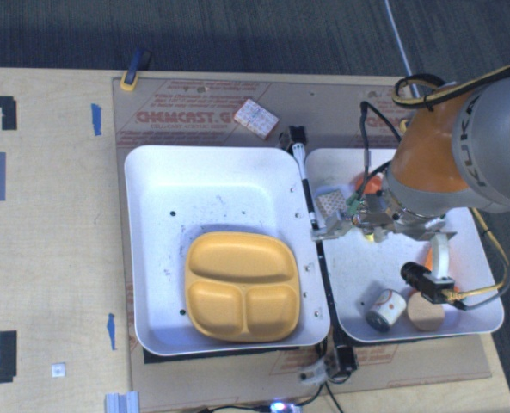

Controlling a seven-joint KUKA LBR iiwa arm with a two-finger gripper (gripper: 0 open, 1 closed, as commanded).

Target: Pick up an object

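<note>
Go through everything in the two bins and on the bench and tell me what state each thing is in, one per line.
Yellow divided tray: right way up, flat in the left bin, compartments bare.
Small grey and white cylinder: on its side, right bin.
Tan block: resting beside the cylinder.
Small patterned card: flat on the board behind the bins.
Arm: reaching low over the right bin.
Pincer: low in the right bin, grip unclear.

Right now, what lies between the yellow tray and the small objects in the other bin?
In the camera view, the touching bin walls lie between the yellow tray and the small cylinder, then bare white floor of the right bin.
</note>
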